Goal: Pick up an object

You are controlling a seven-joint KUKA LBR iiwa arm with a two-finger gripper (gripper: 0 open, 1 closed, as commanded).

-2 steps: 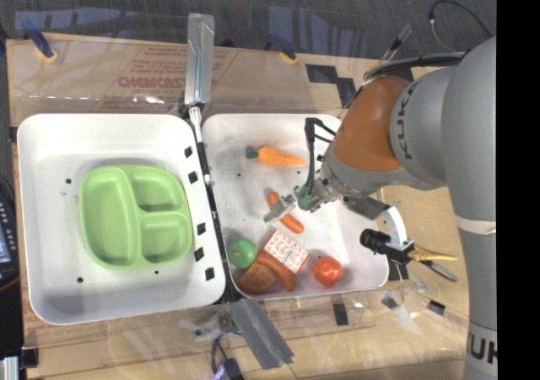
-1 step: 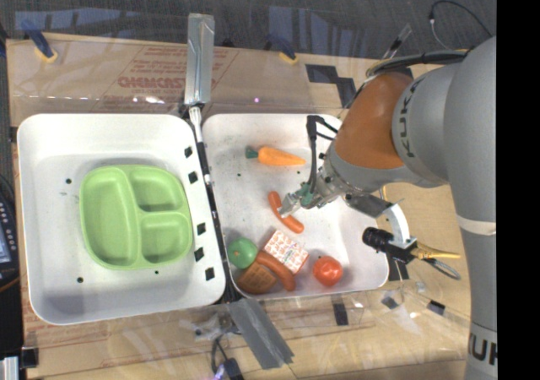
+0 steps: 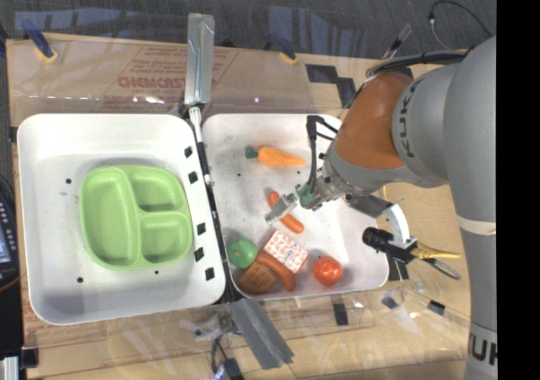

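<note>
My gripper (image 3: 285, 208) hangs low over the middle of the right bin (image 3: 228, 138), reaching in from the right under the orange-banded wrist. Its tip is between two small orange pieces, one (image 3: 272, 198) just up-left and one (image 3: 292, 223) just below it. Nothing is visibly held. A carrot (image 3: 278, 157) lies towards the bin's far side. Along the near wall sit a green round fruit (image 3: 243, 252), a red-and-white patterned box (image 3: 286, 253), a brown item (image 3: 257, 276) and a red tomato (image 3: 327, 269).
The left bin (image 3: 42, 142) holds a green divided plate (image 3: 135, 216). A metal strip (image 3: 199, 57) runs up from the wall between the bins. The arm's bulk covers the right bin's right side.
</note>
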